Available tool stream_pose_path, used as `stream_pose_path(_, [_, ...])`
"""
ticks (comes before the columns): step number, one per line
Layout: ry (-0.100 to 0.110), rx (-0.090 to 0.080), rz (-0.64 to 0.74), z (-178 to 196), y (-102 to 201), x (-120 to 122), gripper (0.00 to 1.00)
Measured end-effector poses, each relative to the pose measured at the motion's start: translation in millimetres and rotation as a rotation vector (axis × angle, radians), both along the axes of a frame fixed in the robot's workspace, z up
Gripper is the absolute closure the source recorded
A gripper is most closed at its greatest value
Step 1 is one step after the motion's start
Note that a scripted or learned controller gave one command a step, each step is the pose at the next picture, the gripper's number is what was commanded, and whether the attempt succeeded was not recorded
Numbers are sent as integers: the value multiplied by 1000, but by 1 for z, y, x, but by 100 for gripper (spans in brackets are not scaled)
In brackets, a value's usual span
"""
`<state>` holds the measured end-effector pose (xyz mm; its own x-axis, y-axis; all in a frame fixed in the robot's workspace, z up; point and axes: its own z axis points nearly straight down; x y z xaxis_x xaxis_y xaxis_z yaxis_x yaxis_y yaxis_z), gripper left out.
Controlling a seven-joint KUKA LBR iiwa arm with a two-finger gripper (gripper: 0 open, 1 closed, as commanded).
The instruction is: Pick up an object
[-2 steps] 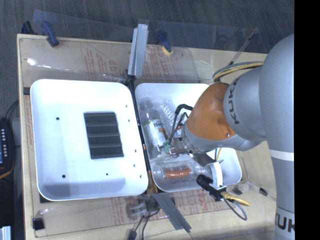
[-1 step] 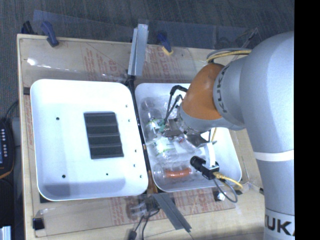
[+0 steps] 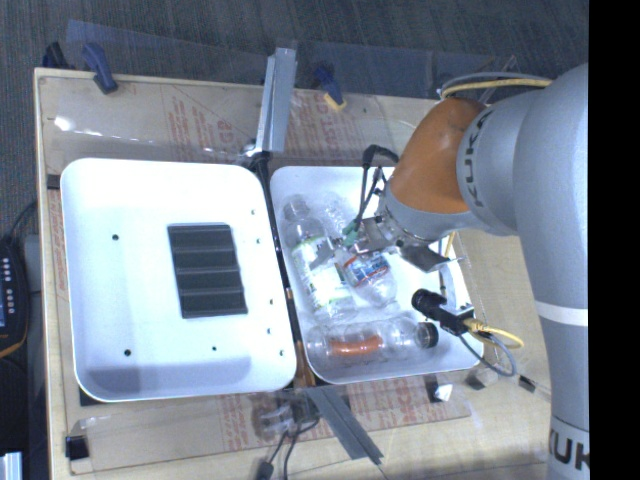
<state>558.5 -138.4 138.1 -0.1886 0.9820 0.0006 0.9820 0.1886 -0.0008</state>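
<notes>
Nearest in the right bin (image 3: 455,373) lies a clear bottle with an orange label (image 3: 360,345), then a bottle with a red-and-blue label (image 3: 368,268) mid-bin, and two more clear bottles (image 3: 312,238) farther back, so I count four, though the clear plastic makes that shaky. My end effector (image 3: 362,236) is right over the pile; can't tell if it's open or closed. I'd go for one bottle's middle, not a gap. Left bin (image 3: 90,258): one black ribbed block (image 3: 206,270).
</notes>
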Motion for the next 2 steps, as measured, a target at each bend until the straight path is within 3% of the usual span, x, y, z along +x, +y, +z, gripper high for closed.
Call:
stream_pose_path(1, [2,1,-1,-47,-72,16,0])
stream_pose_path(2, [0,-1,3,-36,-72,17,100])
